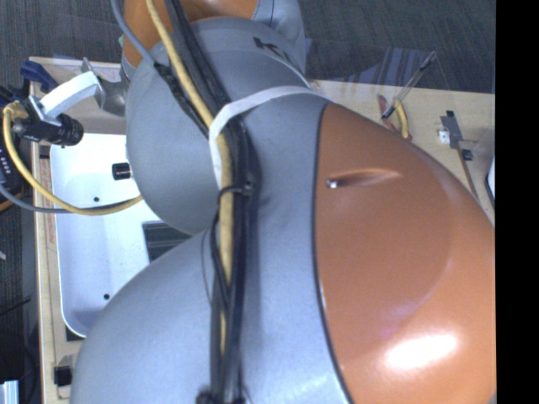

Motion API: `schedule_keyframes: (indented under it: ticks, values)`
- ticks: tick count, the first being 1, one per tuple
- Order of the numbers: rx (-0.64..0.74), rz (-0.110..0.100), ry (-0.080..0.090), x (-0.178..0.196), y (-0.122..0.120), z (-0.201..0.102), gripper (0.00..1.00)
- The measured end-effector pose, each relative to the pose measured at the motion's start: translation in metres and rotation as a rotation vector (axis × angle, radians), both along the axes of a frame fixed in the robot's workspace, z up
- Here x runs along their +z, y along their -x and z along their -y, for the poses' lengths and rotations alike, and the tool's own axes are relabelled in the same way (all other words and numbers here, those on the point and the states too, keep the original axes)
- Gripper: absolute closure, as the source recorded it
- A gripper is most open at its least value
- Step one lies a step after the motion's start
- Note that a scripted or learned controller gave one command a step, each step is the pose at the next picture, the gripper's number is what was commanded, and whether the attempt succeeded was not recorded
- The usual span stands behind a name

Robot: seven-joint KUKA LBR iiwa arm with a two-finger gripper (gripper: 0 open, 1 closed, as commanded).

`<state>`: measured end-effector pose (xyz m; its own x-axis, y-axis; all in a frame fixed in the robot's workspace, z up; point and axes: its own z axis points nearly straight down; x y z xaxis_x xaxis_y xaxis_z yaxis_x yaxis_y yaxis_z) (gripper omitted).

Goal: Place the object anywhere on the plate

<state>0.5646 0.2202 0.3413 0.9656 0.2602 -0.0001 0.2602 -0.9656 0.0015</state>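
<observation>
Basically, most of the view is blocked by the arm (278, 251): grey body, orange band, black and yellow cables run along it. Left of the arm, part of a white bin (93, 251) is seen, with a small dark item (122, 172) lying in it near the arm's edge; what it is cannot be told. The gripper's state cannot be told, nor can the object's position relative to it. Wooden bench edge (421, 99) is seen upper right of the arm.
</observation>
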Motion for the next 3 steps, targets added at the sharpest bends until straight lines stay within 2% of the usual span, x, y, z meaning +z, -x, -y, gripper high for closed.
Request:
schedule_keyframes:
  ticks: [1, 2, 3]
  values:
    - [0.123, -0.008, -0.002, -0.045, 0.028, 0.002, 1.00]
    - [0.460, -0.009, -0.002, -0.035, -0.025, 0.000, 1.00]
    - [0.675, -0.011, -0.004, -0.061, 0.048, 0.001, 1.00]
